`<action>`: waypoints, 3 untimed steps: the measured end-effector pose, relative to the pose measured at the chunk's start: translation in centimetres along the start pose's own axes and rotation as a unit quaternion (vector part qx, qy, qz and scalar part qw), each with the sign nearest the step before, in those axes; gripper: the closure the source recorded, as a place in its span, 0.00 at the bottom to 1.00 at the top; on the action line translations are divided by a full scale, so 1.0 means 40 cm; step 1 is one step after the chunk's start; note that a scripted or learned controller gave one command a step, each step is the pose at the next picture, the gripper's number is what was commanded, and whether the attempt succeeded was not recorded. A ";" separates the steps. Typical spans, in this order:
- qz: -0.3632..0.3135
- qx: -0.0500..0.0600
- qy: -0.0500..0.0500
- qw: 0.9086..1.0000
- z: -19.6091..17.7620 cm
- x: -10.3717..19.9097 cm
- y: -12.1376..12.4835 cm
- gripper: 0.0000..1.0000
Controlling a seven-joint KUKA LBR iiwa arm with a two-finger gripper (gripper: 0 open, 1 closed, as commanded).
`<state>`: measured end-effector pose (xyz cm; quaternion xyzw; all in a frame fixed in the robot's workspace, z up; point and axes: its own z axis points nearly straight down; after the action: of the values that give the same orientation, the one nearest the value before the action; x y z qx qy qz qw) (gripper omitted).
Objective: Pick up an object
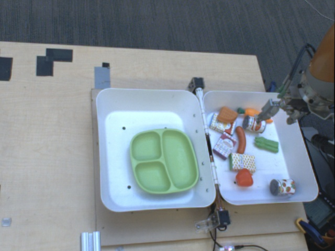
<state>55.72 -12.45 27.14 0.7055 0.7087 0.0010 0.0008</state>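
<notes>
The right bin (298, 156) holds several small items: an orange block (227, 114), a small can (255, 124), a red sausage (241, 139), a green pickle (267, 144), a pink and white carton (224, 145), a patterned box (243, 162), a red tomato (244, 178) and a second can (282, 187) lying near the front right corner. My gripper (280, 112) hangs over the bin's far right part, just right of the small can. It is open, with nothing between its fingers (268, 110).
The left bin (110, 140) holds a green divided plate (164, 161). A small orange piece (252, 111) and another carton (219, 123) lie near the right bin's far edge. The bins' shared rim (207, 145) runs between them.
</notes>
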 end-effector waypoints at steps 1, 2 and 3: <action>0.001 0.001 0.000 1.000 0.287 -0.022 0.026 0.00; 0.002 -0.002 0.000 1.000 0.462 0.061 -0.171 0.00; 0.001 -0.005 -0.001 1.000 0.434 0.060 -0.166 1.00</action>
<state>49.10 -10.07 9.79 0.7065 0.7077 0.0039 0.0045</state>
